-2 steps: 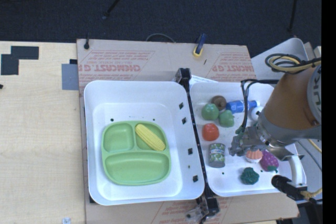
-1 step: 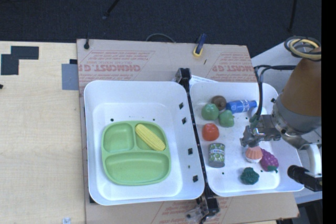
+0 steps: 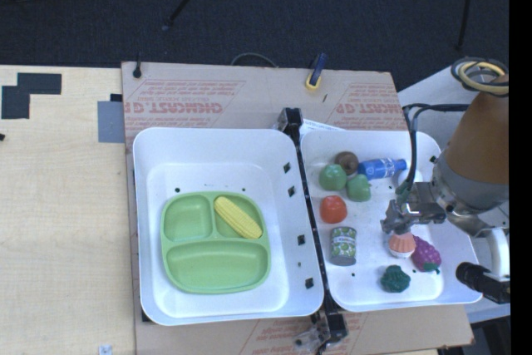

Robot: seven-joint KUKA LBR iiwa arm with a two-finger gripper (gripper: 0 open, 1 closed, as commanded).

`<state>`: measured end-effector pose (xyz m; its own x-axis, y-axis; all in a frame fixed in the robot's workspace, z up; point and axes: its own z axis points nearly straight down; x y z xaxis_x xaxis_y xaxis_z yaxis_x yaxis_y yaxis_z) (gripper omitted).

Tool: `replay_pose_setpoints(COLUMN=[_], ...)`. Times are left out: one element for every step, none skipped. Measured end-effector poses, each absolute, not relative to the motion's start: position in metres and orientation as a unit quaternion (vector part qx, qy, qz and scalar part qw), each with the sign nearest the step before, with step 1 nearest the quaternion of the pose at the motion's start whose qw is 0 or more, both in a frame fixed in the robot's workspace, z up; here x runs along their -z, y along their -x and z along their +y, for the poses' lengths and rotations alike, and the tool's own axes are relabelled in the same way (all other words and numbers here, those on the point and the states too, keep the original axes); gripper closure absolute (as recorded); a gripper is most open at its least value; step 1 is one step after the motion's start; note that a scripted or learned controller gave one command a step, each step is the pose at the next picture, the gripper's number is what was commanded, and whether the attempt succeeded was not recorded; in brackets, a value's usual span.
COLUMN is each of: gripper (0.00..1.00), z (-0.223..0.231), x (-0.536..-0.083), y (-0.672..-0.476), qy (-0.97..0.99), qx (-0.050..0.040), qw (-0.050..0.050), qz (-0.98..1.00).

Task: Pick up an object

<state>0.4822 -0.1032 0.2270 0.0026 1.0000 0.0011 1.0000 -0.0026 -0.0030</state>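
My gripper [image 3: 402,220] hangs low over the right bin [image 3: 366,287], directly above a small pink and orange toy [image 3: 402,244]. A purple grape bunch [image 3: 426,253] lies just right of that toy, and a dark green piece [image 3: 396,278] sits below it. Further left in the same bin are a small can [image 3: 342,245], a red tomato [image 3: 333,209], two green pieces [image 3: 333,176] [image 3: 359,188], a brown item [image 3: 347,161] and a blue bottle [image 3: 382,168]. Nothing shows between the gripper's tips.
The left bin [image 3: 166,154] holds a green divided plate [image 3: 214,270] with a yellow corn cob [image 3: 238,217] in its upper right section. The arm's orange band [image 3: 486,141] and grey wrist cover the right bin's right side. A divider rail [image 3: 303,204] separates the bins.
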Motion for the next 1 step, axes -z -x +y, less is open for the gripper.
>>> replay_pose_setpoints(gripper=[1.00], z=[-0.0577], x=[-0.2281], y=[-0.4860], qy=[0.706], qx=[-0.0006], qw=[0.002], qz=[-0.708])
